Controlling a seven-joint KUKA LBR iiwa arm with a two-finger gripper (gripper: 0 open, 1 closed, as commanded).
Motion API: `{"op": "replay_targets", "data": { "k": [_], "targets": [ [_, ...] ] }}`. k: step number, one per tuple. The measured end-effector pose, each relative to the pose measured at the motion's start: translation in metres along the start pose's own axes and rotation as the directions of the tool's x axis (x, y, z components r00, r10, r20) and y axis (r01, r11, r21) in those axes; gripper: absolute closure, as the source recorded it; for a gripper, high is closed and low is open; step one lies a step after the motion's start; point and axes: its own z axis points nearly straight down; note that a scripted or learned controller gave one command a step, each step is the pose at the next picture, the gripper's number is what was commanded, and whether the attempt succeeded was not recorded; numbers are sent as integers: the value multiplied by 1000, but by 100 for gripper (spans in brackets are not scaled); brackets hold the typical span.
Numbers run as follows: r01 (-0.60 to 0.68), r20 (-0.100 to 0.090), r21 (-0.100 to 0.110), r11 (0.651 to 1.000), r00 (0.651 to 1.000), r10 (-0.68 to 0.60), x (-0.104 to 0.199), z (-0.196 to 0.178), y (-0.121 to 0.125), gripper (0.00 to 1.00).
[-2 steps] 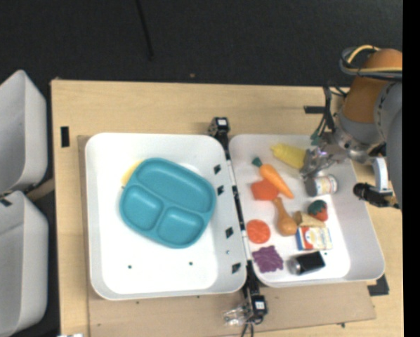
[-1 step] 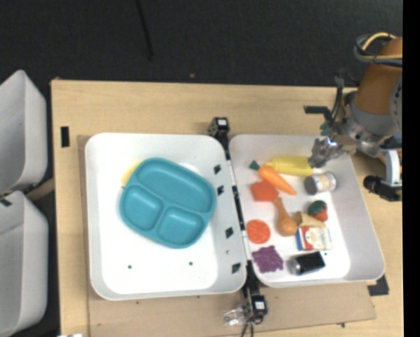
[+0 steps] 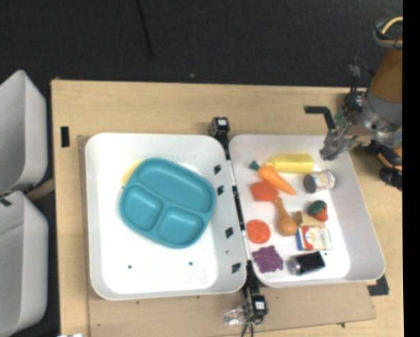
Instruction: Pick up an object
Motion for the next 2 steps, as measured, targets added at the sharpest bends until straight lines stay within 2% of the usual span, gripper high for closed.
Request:
{"op": "replay_targets", "data": {
  "k": [1,2],
  "targets": [
    [4,-1,1,1000,1000,-4,-1,-38,1,100],
    [8,-3,7,1000,1000,-8,60,-35,-6,100]
  ]
}}
